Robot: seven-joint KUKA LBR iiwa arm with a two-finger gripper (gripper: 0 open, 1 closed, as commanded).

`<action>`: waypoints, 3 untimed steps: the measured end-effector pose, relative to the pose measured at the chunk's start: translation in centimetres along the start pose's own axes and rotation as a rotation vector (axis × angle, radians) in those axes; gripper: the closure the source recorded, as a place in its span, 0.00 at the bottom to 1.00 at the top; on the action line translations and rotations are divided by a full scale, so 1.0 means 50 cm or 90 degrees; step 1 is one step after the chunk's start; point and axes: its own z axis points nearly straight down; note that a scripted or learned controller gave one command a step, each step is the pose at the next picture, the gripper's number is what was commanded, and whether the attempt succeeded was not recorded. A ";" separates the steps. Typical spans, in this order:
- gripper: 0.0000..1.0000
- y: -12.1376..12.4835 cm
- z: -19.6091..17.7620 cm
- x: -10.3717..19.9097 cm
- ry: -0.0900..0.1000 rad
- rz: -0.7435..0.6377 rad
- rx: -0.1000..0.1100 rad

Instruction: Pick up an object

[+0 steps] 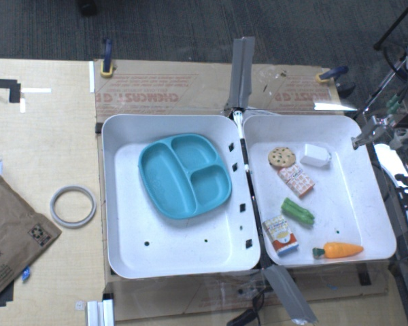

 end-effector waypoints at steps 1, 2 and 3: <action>0.00 0.039 0.218 0.058 0.000 -0.063 0.000; 0.00 0.063 0.361 0.145 -0.002 -0.118 -0.006; 0.00 0.020 0.360 0.169 -0.001 -0.019 -0.008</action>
